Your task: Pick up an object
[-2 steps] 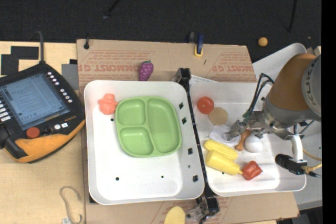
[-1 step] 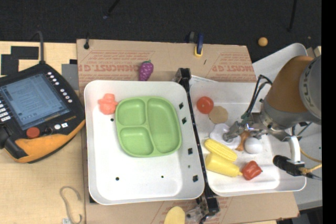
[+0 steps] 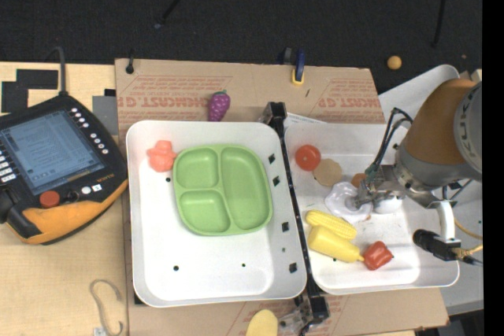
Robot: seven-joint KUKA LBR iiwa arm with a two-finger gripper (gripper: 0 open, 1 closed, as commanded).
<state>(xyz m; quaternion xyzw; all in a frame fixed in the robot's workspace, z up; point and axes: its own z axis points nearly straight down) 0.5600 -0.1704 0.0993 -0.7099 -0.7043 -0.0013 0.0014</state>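
Observation:
My gripper [image 3: 370, 199] reaches down into the right bin [image 3: 429, 273] from the right, low over a crumpled white-grey object [image 3: 343, 198] near the bin's middle. The arm's wrist hides the fingertips. Close by lie a red tomato-like ball [image 3: 308, 157], a tan round piece [image 3: 328, 171], two yellow corn-like pieces [image 3: 333, 235] and a small red pepper [image 3: 378, 256]. The left bin [image 3: 205, 279] holds a green divided plate [image 3: 222, 190] and a pink toy [image 3: 161, 156].
A purple grape bunch [image 3: 219, 105] lies on the cardboard behind the left bin. A teach pendant [image 3: 51, 161] sits at far left. A yellow object [image 3: 263, 323] rests at the front edge. A black bar divides the two bins.

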